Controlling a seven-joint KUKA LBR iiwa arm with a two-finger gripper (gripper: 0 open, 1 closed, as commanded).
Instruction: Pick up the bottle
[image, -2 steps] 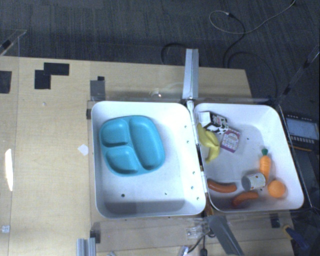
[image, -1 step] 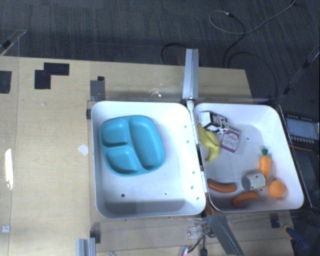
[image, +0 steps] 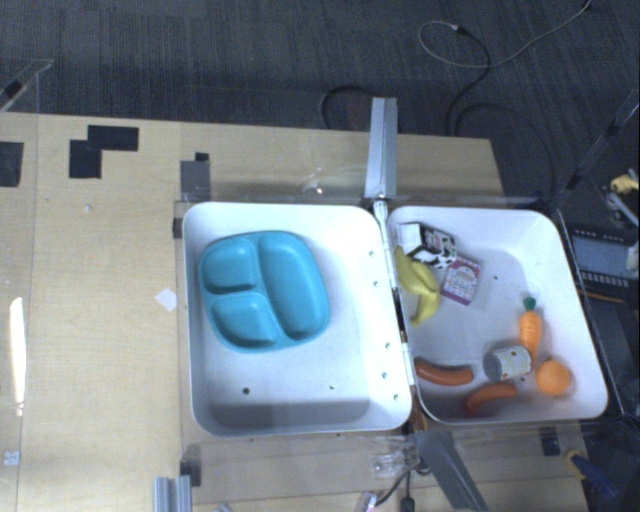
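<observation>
Bottle (image: 507, 362), judged to be the small grey cylinder with a pale end, is seen lying on its side near the front of the right bin (image: 562, 232). It is hemmed in by toy food: a carrot (image: 531, 330) is just beside it at the back, an orange fruit (image: 553, 378) lies near on the right, and a red sausage (image: 490, 398) appears to touch it from below. A second sausage (image: 444, 374) lies close on the left. The state of the gripper cannot be told from this view.

The step in hand is judged to be the approach. A descent from straight above is favoured, with the closing direction set across the cylinder's short width and not along its length. The gaps on the sausage and carrot sides should be checked, since a neighbour could be pinched instead. Because the body is round, a centred hold is advised so that it is not rolled away.

A purple-and-white packet (image: 460, 280) and a white item with black markings (image: 425, 240) are seen beside a banana (image: 418, 290) at the back; their print is too small to be read. No writing is made out on the bottle. A blue divided plate (image: 265, 290) is held in the left bin (image: 350, 372).
</observation>
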